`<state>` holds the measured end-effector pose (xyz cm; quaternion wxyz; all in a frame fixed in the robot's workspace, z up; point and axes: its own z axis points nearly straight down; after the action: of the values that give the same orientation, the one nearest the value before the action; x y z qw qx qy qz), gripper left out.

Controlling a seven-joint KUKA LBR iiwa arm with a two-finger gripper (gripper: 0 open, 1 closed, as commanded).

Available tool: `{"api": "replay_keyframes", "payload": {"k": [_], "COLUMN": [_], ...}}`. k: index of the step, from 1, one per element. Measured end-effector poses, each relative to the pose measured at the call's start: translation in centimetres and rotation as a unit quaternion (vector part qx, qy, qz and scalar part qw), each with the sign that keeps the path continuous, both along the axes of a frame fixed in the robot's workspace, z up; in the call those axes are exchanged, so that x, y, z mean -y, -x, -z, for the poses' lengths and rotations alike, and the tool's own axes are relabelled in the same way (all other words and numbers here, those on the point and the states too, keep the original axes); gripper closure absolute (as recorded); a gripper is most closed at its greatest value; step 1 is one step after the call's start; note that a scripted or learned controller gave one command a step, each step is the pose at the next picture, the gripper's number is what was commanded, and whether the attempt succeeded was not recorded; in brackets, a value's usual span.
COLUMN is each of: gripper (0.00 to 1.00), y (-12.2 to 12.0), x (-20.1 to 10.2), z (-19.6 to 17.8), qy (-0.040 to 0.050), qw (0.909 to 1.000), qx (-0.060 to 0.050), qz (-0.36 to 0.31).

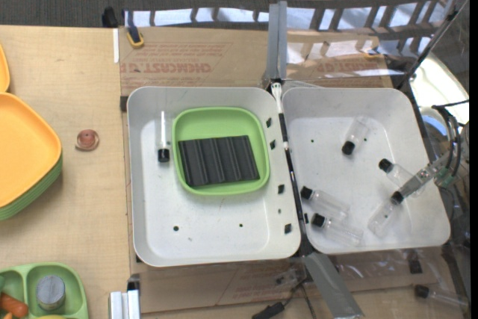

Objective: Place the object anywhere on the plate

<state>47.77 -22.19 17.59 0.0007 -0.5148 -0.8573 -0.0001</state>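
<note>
**Pincer at the right bin's edge, vial lying beside the green plate**

The pincer (439, 175) seems to be the thin metallic shape at the right rim of the right bin (373, 104). It is too small and cluttered to tell whether it is open or closed.

In the left bin (216, 243), a clear vial (163, 137) with a black cap lies on the white floor. It sits just left of the green plate (220, 123), lengthwise along the plate's left rim, cap end toward the camera. It is not on the plate. The plate sits in the upper middle of this bin, and a dark ribbed mat (222, 160) covers most of its surface.

The right bin holds several more clear vials with black caps, scattered apart. One (357, 134) lies near the centre, two more (325, 201) lie near the bottom left corner, and another (411, 185) lies tilted close to the metallic shape.

Both bins rest on brown cardboard (194, 60). On the tan table to the left are stacked orange plates (22, 153), a small reddish knob (87, 139) and a green compartment tray (22, 284).
</note>
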Motion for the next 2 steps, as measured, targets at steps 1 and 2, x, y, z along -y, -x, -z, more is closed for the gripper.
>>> {"api": "replay_keyframes", "payload": {"k": [1, 2], "gripper": [1.00, 0.00], "y": [-0.11, -0.10], "x": [0.00, 0.02], "z": [-1.05, -1.06], "qy": [0.0006, 0.0006], "qw": [0.9820, 0.9820], "qx": [0.002, 0.002], "qz": [-0.189, -0.189]}}
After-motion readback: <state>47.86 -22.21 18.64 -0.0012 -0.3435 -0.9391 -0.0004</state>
